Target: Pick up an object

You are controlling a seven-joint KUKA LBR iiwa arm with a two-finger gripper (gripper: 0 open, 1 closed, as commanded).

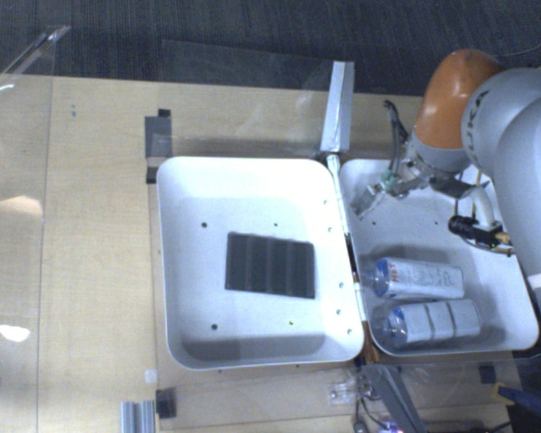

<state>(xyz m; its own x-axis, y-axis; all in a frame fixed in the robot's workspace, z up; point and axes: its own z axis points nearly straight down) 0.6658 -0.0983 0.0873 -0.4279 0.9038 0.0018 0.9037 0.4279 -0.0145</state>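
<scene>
The gripper hangs over the far left corner of the right bin; whether it is open or closed cannot be told. Two plastic bottles lie side by side along that bin's near edge, well apart from it. A dark ridged block lies mid-floor in the left bin.

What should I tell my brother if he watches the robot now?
Pincer: up over the far-left corner of the right bin, nothing seen between its tips; open or shut is too small to tell.
Things: two clear plastic bottles lie side by side near the right bin's front, the labelled one behind the plainer one. A dark ridged block lies flat in the left bin.
Done: nothing lifted yet.
Left: go down to a thing, grab, lift.
</scene>
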